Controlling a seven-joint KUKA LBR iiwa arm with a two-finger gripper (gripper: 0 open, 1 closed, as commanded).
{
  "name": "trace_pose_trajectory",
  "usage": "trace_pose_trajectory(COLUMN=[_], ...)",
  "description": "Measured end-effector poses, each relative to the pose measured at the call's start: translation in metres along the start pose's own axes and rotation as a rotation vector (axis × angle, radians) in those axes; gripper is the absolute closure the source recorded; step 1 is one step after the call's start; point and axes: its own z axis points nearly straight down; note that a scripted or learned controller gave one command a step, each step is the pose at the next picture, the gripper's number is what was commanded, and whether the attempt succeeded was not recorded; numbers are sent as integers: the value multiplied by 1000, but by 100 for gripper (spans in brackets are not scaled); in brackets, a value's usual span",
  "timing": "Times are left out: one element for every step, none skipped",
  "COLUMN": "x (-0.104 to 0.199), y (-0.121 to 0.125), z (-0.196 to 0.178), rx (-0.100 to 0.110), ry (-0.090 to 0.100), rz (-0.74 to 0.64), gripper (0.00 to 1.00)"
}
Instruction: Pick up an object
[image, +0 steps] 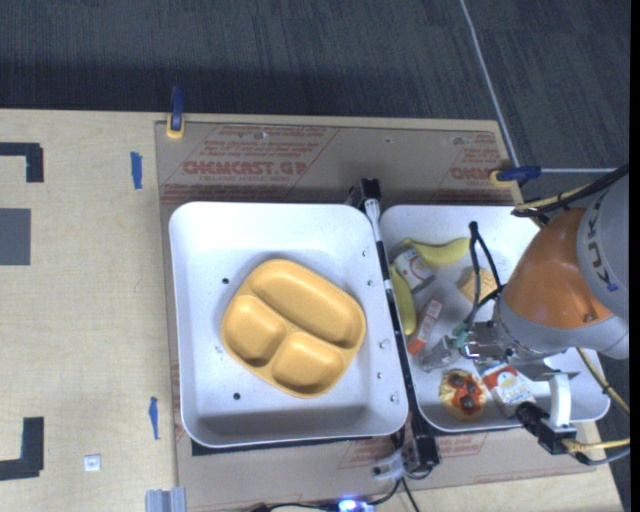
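The pincer (470, 345) is low in the right bin (590, 408), among a banana (440, 252) and small packets (462, 392). I cannot tell what it is doing. Nothing looks lifted yet, so the picking is still to do. The yellow tray (292, 327) sits in the left bin (200, 300).

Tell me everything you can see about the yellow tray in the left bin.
The yellow tray is a rounded, glossy piece that looks like molded plastic, with three shallow compartments: one long one along its upper right side and two smaller ones below it. It lies flat and open side up, turned at a slant to the walls of the left bin, roughly in the middle of the bin's floor. Its compartments look bare. It rests on the bin floor, apart from the walls and from the arm.
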Motion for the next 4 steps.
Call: trace_pose_trajectory(x=[0, 0, 1, 1], y=[2, 2, 0, 2], z=[-11, -11, 0, -11], rx=[-6, -6, 1, -6], ry=[-2, -2, 1, -2], rz=[0, 0, 0, 0], gripper=[100, 0, 0, 100])
